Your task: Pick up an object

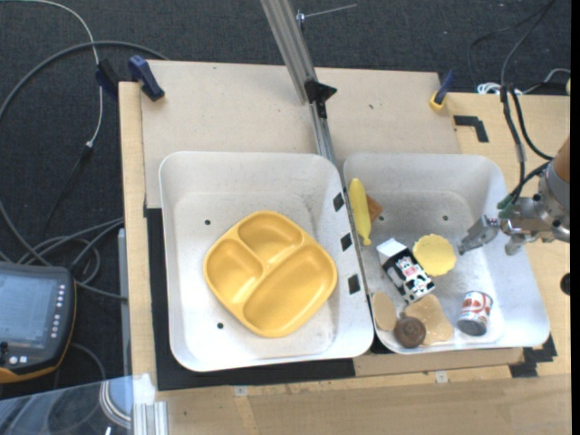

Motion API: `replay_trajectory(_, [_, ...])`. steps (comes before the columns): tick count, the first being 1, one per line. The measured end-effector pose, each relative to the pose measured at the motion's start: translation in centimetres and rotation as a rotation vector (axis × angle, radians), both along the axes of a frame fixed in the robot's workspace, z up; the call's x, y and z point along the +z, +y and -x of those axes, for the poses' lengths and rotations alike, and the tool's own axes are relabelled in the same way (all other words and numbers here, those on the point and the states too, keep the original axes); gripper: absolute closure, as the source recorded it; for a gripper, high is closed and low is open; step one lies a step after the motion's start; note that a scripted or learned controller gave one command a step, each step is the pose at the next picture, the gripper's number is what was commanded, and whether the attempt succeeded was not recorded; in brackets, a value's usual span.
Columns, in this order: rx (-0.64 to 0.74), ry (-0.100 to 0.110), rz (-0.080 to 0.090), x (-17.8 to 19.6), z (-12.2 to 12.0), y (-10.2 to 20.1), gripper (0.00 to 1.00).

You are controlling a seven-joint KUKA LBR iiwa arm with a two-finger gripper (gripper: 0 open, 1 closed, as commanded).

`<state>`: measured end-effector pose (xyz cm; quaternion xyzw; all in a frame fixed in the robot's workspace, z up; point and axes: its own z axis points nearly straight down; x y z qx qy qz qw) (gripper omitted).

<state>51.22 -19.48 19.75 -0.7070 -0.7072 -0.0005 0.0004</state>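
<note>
Yellow and slim, a banana (360, 210) lies in the right bin (471, 175) against its left wall, its long axis running up and down the view with one tip toward the bench's far side and the other toward the near side. Beside it sit a small black-and-white carton (407, 271) lying tilted, long axis slanting from upper left to lower right, a round yellow disc (436, 255) touching it, a red-and-white can (475, 313) on its side near the bin's front right, and a brown round piece (410, 332) on a tan slab (433, 320) at the front wall. The gripper (494, 234) hangs over the bin's right side, its two fingers spread apart with nothing between them. In the left bin (181, 184) rests a yellow divided plate (270, 273).
</note>
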Motion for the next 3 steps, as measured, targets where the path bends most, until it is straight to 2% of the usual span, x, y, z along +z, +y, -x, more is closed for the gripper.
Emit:
replay_trajectory(1, [0.006,0.002,-0.001,-9.3,-9.0,3.5,0.00])
replay_trajectory(2, [0.003,-0.003,0.002,-7.7,-9.0,3.2,1.00])
replay_trajectory(3, [0.006,-0.008,0.001,-4.0,-13.4,7.4,1.00])
